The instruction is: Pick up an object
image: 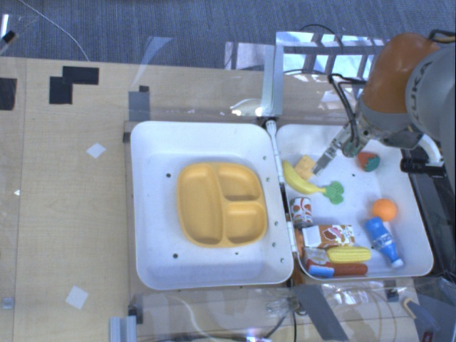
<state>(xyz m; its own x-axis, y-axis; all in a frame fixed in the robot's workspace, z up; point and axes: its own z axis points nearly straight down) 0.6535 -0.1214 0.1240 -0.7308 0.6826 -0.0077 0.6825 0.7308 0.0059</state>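
Pale wooden bench carries two shallow white bins side by side. Left white bin holds a yellow plastic divided plate, lying flat near its middle. Right white bin holds the loose items. Along its left wall: a small red-and-white can, and below it a printed brown-and-white food packet. A yellow toy corn cob lies across the packet's lower edge, a red toy sausage just below the cob. Upper left of this bin: a yellow toy banana, a tan block touching its upper side, a green toy broccoli piece at its right end. Claw points down-left, tip just beside the tan block; cannot tell its opening, nothing seen held. Further right: an orange-and-green toy, an orange ball, a blue bottle with a white cap.
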